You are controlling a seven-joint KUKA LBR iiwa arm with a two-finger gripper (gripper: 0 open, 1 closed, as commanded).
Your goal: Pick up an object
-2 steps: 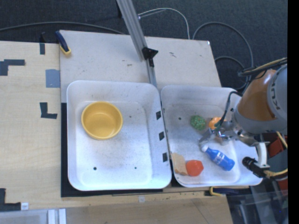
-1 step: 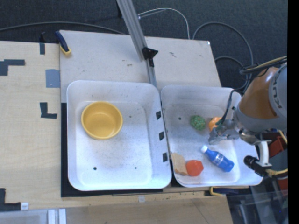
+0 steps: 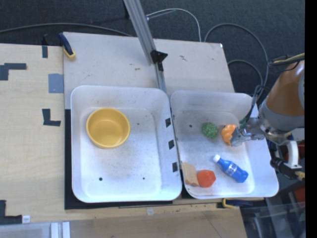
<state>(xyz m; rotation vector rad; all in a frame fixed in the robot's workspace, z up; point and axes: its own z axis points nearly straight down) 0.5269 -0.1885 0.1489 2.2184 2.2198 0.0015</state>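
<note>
Taking the right-hand shallow white bin (image 3: 195, 99) as the landmark, its near edge carries a small tan, flat-looking piece (image 3: 189, 173) at the front left corner, with a red rounded lump (image 3: 206, 178) touching it on the right. Just beyond, toward the bin's front right, lies a blue plastic bottle with a white cap (image 3: 231, 168), tipped on its side. Farther back, around the bin's middle, sits a green knobbly ball (image 3: 210, 130), and right of it a small orange rounded object (image 3: 228, 133). The metal two-finger gripper (image 3: 239, 135) stands against the orange object's right side, seemingly touching it, but the spread of the pincer and whether anything sits between its parts cannot be told at this size. By my reading, the step in hand is the approach and grasp on the orange object; the next move would call for closing squarely on it and lifting straight up, clear of the green ball. Beyond the bin's left wall, a yellow plastic bowl (image 3: 108, 127) rests in the neighbouring white bin (image 3: 119, 91).
</note>
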